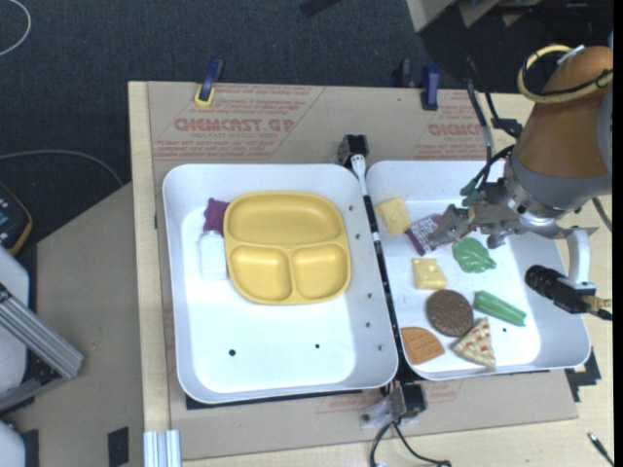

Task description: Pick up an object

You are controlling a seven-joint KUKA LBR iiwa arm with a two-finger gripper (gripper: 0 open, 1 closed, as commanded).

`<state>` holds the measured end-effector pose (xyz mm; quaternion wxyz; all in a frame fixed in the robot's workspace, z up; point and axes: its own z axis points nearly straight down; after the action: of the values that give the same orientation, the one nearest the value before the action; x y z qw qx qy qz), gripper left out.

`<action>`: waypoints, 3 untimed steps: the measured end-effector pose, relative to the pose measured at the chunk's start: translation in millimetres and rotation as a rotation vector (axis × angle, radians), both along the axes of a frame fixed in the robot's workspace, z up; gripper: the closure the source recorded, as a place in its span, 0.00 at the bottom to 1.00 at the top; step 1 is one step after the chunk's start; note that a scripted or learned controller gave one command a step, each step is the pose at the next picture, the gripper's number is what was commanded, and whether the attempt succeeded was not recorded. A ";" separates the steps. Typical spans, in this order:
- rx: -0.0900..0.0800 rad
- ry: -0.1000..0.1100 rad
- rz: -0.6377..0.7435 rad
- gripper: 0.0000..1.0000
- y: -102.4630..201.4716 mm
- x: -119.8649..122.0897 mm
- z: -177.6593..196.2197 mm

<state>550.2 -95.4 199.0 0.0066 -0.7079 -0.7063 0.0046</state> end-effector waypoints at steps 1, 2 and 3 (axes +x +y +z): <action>-0.002 -0.014 0.002 0.00 0.0 3.0 7.0; -0.001 -0.007 0.002 0.00 2.1 4.4 -56.6; -0.001 -0.008 0.002 0.00 2.9 3.2 -110.1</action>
<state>553.4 -92.4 89.0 0.0034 -0.7074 -0.7068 0.0018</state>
